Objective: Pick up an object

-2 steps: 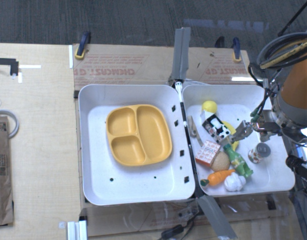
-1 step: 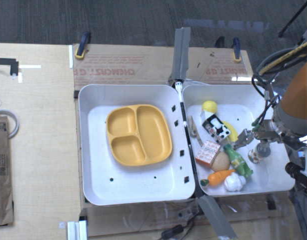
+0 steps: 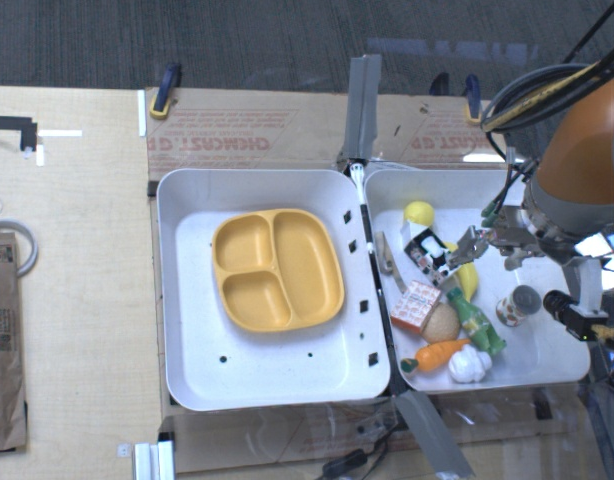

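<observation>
The right bin (image 3: 547, 366) holds a heap of small objects. Among them are a yellow lemon-like piece (image 3: 419, 213), a black and white item (image 3: 427, 251), a yellow banana (image 3: 468, 281), a green bottle (image 3: 478, 324), a red and white box (image 3: 414, 306), a brown potato (image 3: 442, 324), an orange carrot (image 3: 441, 355) and a white garlic bulb (image 3: 468, 366). My gripper (image 3: 465, 251) hangs low over the middle of this bin, just right of the black and white item and above the banana. No object is visibly lifted.
A yellow divided plate (image 3: 277, 268) lies in the left bin (image 3: 187, 368). A grey utensil (image 3: 388, 260) rests near the right bin's left wall. A small silver can (image 3: 514, 306) stands under the wrist. The divider (image 3: 365, 118) runs between the bins.
</observation>
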Robot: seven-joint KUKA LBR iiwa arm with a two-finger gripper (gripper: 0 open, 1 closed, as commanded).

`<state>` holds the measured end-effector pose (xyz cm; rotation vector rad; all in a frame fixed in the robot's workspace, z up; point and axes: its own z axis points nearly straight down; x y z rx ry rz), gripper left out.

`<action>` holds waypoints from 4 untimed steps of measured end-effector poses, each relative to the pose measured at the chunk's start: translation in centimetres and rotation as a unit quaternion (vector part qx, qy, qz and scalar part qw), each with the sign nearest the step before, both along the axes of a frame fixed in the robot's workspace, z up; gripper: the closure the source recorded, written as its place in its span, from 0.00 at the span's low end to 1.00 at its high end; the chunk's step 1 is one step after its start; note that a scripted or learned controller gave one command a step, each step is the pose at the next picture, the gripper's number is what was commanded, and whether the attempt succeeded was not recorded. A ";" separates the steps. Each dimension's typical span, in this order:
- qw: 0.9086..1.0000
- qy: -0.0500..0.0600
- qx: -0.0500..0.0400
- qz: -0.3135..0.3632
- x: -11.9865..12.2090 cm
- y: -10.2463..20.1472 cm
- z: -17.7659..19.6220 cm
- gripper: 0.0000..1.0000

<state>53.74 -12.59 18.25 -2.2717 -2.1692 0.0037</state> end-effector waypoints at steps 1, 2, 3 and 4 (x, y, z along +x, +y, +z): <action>1.000 0.000 0.000 0.018 -3.8 4.0 5.6 0.00; 0.994 0.000 0.000 0.108 -3.1 6.0 5.8 0.00; 0.989 0.000 0.000 0.146 -3.0 0.6 5.6 0.00; 0.986 -0.001 0.000 0.166 3.2 0.3 -0.4 0.00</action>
